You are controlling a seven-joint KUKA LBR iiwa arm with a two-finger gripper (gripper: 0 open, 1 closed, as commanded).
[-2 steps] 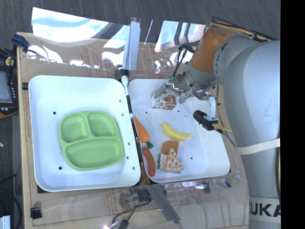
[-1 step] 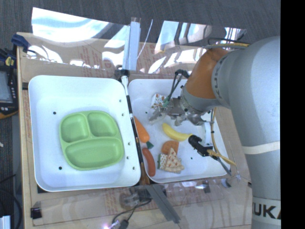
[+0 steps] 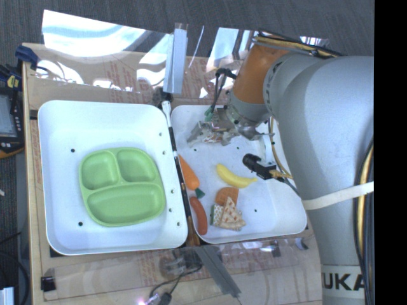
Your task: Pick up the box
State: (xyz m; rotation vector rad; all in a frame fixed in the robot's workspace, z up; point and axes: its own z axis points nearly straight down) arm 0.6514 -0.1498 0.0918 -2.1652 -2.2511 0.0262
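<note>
Arm [image 3: 331, 138] looms over right bin [image 3: 286, 224], banana [image 3: 234, 176].

A robotics lab or test cell, not a home. The giveaways: a big grey KUKA arm [image 3: 318, 126] w/ an orange band, bolted in beside a plywood bench [image 3: 28, 170] — bare wood, clamps at the edge, cables trailing at the front. Two shallow white bins [image 3: 51, 164] sit side by side on it, fixed up like a rig. Contents are props — a green divided plate [image 3: 121, 186], a plastic banana [image 3: 234, 176], a carrot [image 3: 188, 172], other toy food. Clear panels [image 3: 95, 33] stand behind the bench; dark carpet-type floor [image 3: 191, 2] beyond.
</note>
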